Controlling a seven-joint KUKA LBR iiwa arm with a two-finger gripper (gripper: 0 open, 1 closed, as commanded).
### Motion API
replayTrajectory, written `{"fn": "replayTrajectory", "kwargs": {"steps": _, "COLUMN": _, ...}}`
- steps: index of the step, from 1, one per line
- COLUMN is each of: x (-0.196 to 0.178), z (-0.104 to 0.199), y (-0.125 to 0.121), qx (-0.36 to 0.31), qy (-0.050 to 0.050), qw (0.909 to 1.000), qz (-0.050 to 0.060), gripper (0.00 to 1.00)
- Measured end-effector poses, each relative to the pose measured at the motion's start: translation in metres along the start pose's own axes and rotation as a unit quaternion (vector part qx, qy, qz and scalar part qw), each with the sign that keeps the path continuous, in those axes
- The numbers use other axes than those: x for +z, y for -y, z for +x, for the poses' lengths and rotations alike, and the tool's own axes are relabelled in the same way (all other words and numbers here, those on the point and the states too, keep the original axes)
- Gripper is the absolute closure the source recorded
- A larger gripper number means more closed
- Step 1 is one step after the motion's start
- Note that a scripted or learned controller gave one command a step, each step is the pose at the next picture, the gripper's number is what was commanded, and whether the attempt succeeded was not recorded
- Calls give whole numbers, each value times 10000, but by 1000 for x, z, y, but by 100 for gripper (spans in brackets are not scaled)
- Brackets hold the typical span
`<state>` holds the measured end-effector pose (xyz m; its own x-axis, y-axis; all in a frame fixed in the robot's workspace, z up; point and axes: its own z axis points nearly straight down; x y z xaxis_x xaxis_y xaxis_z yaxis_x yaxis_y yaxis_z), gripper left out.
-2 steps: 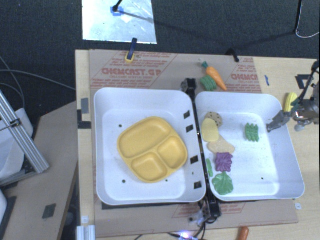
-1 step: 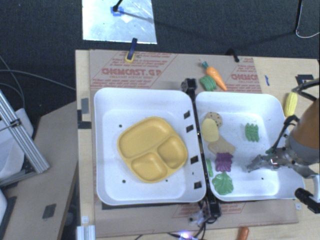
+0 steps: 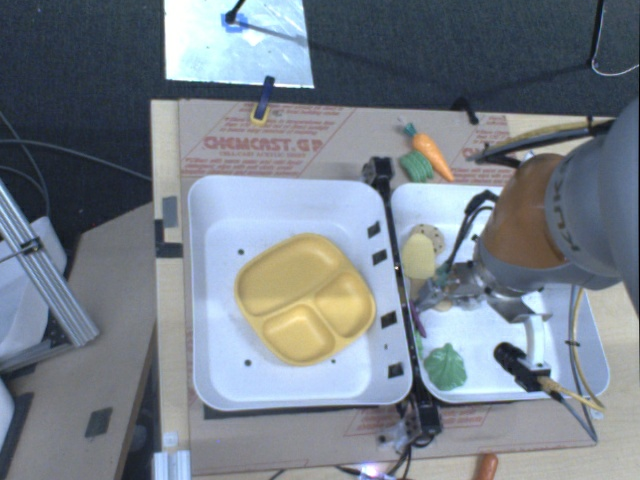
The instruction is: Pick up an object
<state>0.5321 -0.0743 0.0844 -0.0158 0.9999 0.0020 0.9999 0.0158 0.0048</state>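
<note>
- While the gripper (image 3: pixel 440 296) sits low in the right bin (image 3: pixel 590 368) near its left wall, the step in hand looks like the reach for a grasp.
- Whether the jaws are spread or pinching, I cannot tell.
- Nearest objects: the pale yellow piece (image 3: pixel 418 257) just beyond it, the green piece (image 3: pixel 446 366) toward the front edge.
- Next comes a confirmed closure, then a lift.

Arm (image 3: pixel 560 218) over, seemingly, right bin (image 3: pixel 600 368)
</note>
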Motion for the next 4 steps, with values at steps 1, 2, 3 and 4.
{"fn": "replayTrajectory", "kwargs": {"steps": 1, "x": 0, "z": -45, "y": 47, "qx": 98, "qy": 11, "qw": 9999, "qz": 40, "gripper": 0}}
{"fn": "replayTrajectory", "kwargs": {"steps": 2, "x": -1, "z": -65, "y": 15, "qx": 63, "qy": 20, "qw": 10000, "qz": 1, "gripper": 0}}
{"fn": "replayTrajectory", "kwargs": {"steps": 3, "x": 0, "z": -56, "y": 48, "qx": 80, "qy": 2, "qw": 10000, "qz": 36, "gripper": 0}}
{"fn": "replayTrajectory", "kwargs": {"steps": 4, "x": -1, "z": -55, "y": -7, "qx": 46, "qy": 18, "qw": 10000, "qz": -7, "gripper": 0}}
